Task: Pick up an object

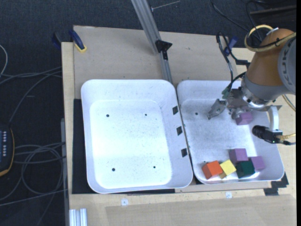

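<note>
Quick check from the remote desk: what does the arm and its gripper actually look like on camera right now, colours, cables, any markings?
The arm is grey with a broad orange band above the wrist. A yellow cable loops over its top, and dark cables run beside it. The gripper is grey metal with slim fingers. A black cylindrical fitting with a yellow tip hangs below the wrist. No readable markings.

arm cut off at right edge; purple block partly hidden beneath it.

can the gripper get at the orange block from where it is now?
Probably yes. The orange block lies uncovered near the right bin's front wall, with the yellow block against its right side. The gripper hangs over open floor behind it.
</note>
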`<action>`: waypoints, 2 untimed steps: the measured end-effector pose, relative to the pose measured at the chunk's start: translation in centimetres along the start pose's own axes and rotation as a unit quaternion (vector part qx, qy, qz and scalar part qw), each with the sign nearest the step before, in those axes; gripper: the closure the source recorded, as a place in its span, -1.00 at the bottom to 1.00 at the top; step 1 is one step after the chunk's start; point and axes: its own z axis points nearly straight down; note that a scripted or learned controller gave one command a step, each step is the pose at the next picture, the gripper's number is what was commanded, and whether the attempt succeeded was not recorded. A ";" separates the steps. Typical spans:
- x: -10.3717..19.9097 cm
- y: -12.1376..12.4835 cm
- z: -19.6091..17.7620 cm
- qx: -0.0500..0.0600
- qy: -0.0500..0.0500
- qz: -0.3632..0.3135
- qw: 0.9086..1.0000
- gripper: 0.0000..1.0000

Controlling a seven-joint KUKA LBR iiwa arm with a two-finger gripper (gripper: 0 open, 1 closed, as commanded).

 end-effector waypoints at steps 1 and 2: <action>0.0 0.2 -1.4 -0.004 0.000 0.000 1.000 1.00; -0.1 0.9 -7.7 -0.007 -0.002 -0.001 1.000 1.00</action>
